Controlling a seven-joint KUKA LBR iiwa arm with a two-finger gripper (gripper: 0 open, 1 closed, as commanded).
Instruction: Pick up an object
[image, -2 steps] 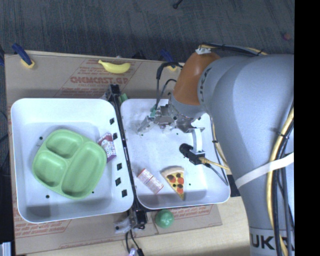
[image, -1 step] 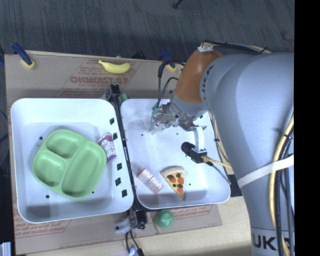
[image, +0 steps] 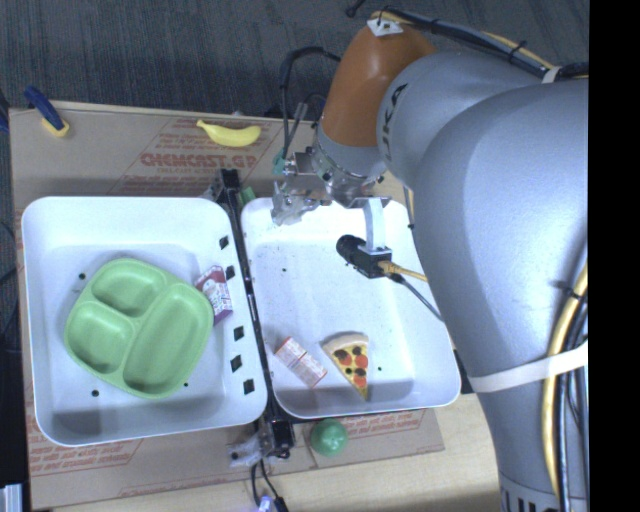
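Cardboard-topped bench bears white bins; jaws above the right one, state unclear.

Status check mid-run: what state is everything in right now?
Gripper: above the right bin's far left corner.
Green plate: flat, face up, left bin.
Red packet: lying beside the plate, left bin.
Small box: lying flat, right bin.
Pizza slice: topping side up, right bin.
Green ball: outside the bins, near edge.
Banana: outside the bins, far edge.
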